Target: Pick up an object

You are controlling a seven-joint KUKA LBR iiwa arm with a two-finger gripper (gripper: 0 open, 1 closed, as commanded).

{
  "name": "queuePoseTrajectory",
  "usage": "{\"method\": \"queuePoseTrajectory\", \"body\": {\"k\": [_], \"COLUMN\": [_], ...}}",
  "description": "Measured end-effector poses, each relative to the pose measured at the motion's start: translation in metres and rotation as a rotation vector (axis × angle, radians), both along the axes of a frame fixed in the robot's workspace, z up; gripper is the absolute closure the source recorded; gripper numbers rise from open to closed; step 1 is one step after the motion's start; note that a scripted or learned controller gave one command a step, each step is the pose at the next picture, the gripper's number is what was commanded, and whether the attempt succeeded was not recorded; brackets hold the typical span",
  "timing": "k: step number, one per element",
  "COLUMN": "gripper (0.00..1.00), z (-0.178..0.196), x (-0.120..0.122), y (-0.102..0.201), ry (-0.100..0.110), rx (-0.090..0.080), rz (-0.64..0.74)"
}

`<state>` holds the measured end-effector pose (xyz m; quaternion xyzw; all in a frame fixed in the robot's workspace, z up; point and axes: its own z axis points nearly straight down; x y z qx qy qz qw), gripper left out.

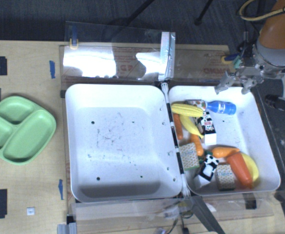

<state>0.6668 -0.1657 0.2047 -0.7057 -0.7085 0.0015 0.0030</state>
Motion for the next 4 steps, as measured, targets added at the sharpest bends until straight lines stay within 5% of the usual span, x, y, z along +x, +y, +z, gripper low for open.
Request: {"method": "queuePoseTrajectory", "body": {"k": [1,2,3,4], "gripper": [0.00,0.00,0.00,1.00], "z": [-0.102,-0.091,-0.118,-0.111], "x": [-0.046,-0.026,-0.069,-0.068], "y": [0.054,0.036,0.051,0.050], "ry": [-0.001,0.018,-0.014,-0.012], "rx": [-0.001,0.001,-0.005,-0.003], "rz": [-0.016,-0.134,0.035,0.033]}}
